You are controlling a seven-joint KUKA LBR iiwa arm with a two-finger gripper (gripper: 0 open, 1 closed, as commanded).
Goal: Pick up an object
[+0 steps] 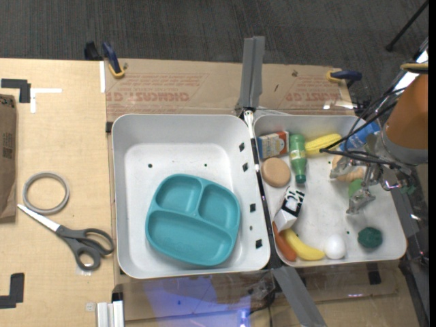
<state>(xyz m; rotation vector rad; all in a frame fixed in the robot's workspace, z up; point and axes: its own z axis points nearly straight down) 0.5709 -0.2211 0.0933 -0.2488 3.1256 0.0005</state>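
Green bottle [298, 157] upright in view, cap down; gripper [359, 199] aperture unclear.

This is a robotics lab or test workshop. A wooden bench [54, 135] carries two white bins [177, 135] backed by flattened cardboard [177, 87] held with blue clamps [112, 58]. Black tape marks [17, 87], a tape roll [45, 191] and scissors [71, 237] lie beside them, over grey carpet [204, 12].
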